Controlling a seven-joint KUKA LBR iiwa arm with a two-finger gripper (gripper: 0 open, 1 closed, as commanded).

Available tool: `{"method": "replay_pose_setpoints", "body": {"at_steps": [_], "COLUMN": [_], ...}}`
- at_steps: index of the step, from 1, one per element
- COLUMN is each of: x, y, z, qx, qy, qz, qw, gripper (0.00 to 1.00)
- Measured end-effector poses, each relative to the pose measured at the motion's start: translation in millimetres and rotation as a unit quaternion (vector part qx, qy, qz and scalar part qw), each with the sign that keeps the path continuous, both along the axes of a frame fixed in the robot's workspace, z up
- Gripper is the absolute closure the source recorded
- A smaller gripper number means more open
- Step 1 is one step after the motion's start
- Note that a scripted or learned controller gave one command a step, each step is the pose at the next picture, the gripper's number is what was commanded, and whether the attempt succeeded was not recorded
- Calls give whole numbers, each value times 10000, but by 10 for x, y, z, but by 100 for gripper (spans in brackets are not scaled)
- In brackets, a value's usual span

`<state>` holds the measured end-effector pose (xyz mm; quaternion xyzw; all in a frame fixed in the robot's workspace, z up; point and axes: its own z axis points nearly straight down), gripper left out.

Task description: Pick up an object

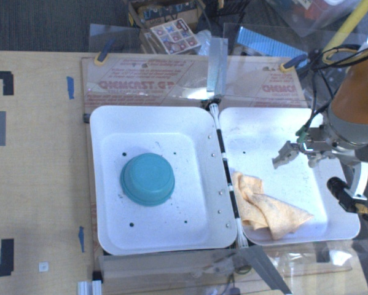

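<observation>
Nearby, yellow cloth (266,206) crumpled below gripper (297,154); fingers spread, holding nothing; teal bowl (148,178) in left bin (104,128).

My pale wooden bench (36,183) carries two shallow white plastic bins side by side, the left bin (104,128) touching the right bin (257,118).

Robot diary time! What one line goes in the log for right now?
gripper: above right bin, holding nothing | cloth: crumpled, right bin front | bowl: upside down, left bin
</observation>
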<state>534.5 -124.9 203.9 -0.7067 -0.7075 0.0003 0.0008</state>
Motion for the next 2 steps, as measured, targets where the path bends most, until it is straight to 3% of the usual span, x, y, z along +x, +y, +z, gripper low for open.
{"method": "replay_pose_setpoints", "body": {"at_steps": [1, 2], "x": [-137, -6], "y": [307, -164], "z": [-647, -613], "qx": [-1, -11], "qy": [4, -21], "qz": [-741, -414], "qw": [9973, 9991], "gripper": [0, 0]}}
